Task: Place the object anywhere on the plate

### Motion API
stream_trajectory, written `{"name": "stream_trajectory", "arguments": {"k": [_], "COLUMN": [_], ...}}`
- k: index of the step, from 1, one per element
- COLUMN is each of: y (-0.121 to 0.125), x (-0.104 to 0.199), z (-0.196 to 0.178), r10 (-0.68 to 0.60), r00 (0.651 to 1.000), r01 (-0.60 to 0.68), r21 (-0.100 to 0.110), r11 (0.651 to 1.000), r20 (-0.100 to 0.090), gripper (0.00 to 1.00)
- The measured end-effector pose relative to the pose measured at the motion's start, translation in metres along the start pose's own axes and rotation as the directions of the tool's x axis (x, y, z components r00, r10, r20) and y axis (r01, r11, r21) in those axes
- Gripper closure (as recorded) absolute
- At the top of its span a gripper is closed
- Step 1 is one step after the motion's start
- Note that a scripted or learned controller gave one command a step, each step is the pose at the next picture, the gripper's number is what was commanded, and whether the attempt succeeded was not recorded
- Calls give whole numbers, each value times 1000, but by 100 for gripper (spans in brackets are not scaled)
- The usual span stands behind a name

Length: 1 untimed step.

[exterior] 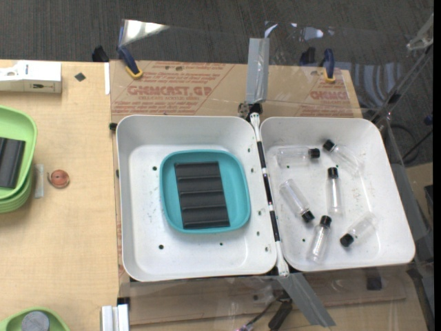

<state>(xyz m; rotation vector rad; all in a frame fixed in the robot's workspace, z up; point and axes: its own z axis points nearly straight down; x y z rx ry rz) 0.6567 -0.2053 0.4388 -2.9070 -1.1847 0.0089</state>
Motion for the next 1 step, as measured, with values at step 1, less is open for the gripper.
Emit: {"name": "stream_trajectory", "arguments": {"k": [1], "y": [-12], "x": [-30], "z": [174], "r10": [123], "r00": [992], "r01": [-123], "r21": [-1], "r11": [992], "r20": [-2], "gripper": [0]}}
